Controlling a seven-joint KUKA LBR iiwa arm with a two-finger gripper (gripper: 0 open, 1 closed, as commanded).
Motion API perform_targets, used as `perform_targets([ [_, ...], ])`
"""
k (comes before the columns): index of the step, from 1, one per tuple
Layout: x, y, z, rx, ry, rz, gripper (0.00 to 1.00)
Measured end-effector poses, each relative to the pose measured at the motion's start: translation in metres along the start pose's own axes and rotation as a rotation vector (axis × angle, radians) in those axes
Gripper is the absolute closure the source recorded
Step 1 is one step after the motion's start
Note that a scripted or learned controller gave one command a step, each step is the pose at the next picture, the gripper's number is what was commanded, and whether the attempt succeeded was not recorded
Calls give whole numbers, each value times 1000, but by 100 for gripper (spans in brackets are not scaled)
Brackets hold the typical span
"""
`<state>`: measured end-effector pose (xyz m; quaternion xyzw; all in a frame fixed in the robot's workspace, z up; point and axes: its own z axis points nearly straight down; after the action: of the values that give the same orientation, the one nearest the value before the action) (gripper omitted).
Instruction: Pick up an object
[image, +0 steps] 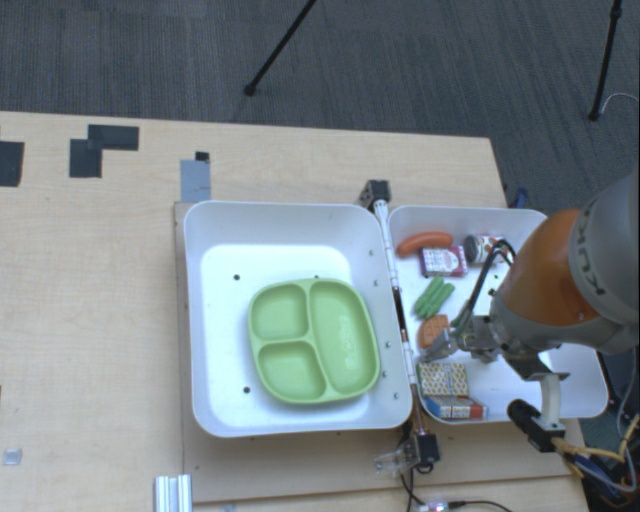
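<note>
Pale wood forms the bench (90, 330), which carries two shallow white bins side by side. The left bin (215, 300) holds a light green divided plate (314, 341) with three compartments, lying flat near the bin's centre-right.

The right bin (590, 390) holds the small items. Along its far side lies a red-orange sausage-shaped piece (425, 242), with a dark red packet (442, 262) just beside it and a small patterned item (478, 247) next to that. A green bean pod (434, 297) lies below them, tilted. An orange rounded piece (433, 329) sits just below the pod. Near the bin's front edge lie a tan cracker-like square (443, 378) and, touching it, a small box with a red and blue label (455, 408).

The grey arm with its orange band (545, 275) reaches in from the right over the right bin. The gripper (452, 340) sits low beside the orange rounded piece. Whether the claw is apart or together cannot be determined, nor whether it touches any item.
</note>
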<state>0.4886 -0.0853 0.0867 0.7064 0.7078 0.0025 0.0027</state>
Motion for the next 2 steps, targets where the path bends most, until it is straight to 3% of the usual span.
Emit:
perform_targets([
  [1,0,2,-11,-6,-1,-3,100],
  [2,0,2,-11,-6,0,-2,0],
])
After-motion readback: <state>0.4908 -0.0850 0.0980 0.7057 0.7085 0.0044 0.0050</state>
